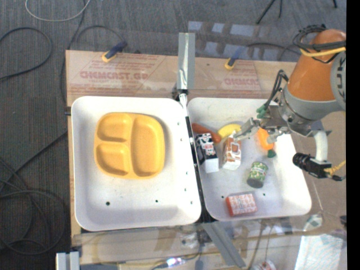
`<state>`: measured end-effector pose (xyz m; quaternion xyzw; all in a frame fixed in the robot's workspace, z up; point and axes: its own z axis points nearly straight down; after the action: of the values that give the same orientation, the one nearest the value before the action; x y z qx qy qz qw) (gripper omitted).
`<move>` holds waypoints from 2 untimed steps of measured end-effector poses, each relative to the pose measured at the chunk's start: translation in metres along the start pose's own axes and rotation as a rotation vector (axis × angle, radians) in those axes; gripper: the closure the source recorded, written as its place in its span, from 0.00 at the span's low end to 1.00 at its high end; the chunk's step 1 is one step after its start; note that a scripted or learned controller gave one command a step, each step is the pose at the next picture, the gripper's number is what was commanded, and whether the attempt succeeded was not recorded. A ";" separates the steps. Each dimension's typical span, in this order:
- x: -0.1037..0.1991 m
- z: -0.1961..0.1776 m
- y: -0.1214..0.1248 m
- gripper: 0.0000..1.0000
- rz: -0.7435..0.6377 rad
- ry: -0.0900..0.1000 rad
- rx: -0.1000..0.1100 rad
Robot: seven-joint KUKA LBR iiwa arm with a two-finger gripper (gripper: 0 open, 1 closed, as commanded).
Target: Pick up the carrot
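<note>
Right bin (292,198): carrot (264,140) seemingly ungrasped.

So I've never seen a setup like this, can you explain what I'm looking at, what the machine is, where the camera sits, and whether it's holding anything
This is one camera fixed above a bench, looking down at a slant. On the bench sit two shallow white bins side by side. The left bin holds a yellow divided plate. The right bin holds small toy groceries: a carrot, a banana, a small milk carton, a dark carton, a green can and a red box.

The grey and orange machine at the right is a robot arm. Its gripper, a two-finger claw, sits right at the carrot. I cannot tell from this angle whether it actually grips the carrot.
</note>
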<state>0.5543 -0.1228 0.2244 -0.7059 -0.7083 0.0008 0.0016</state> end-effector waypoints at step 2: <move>-0.091 0.128 0.043 0.00 -0.099 0.005 -0.009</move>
<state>0.5967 -0.2137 0.0959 -0.6699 -0.7424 -0.0042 0.0001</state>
